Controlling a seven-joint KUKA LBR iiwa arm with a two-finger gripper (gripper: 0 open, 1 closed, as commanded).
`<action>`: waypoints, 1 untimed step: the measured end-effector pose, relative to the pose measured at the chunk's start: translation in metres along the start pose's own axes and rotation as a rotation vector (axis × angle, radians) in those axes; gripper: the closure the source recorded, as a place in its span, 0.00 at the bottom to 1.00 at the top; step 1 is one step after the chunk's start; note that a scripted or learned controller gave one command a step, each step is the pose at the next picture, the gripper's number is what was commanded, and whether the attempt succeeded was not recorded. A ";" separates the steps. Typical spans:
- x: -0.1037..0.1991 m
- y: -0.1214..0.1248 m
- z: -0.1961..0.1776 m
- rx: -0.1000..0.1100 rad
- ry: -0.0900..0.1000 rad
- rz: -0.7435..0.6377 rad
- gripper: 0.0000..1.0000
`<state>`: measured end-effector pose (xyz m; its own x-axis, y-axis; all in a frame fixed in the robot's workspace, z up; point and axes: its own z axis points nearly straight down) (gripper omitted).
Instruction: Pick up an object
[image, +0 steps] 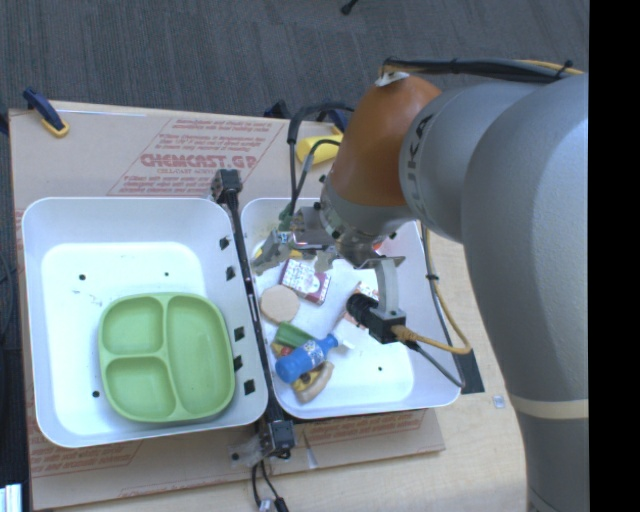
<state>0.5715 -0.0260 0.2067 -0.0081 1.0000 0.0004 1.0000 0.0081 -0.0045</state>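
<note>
Resting on printed cardboard (180, 160) over dark carpet (180, 50), two white bins (60, 260) sit below the gripper (315, 250); I cannot tell its grip.

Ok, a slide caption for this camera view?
KUKA arm reaches into right bin of cluttered small items; green divided tray sits in left bin.

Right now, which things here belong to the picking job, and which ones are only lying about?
Belong to the job:
- hand, low over the right bin
- blue bottle
- round tan piece
- small red and white packet

Only lying about:
- green divided plate in the left bin
- printed cardboard sheet
- blue and yellow clamp
</note>
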 end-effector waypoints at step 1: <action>-0.070 0.005 0.100 0.002 -0.001 0.002 0.00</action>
<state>0.5765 -0.0964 0.1067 -0.0057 1.0000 -0.0011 1.0000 0.0057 -0.0069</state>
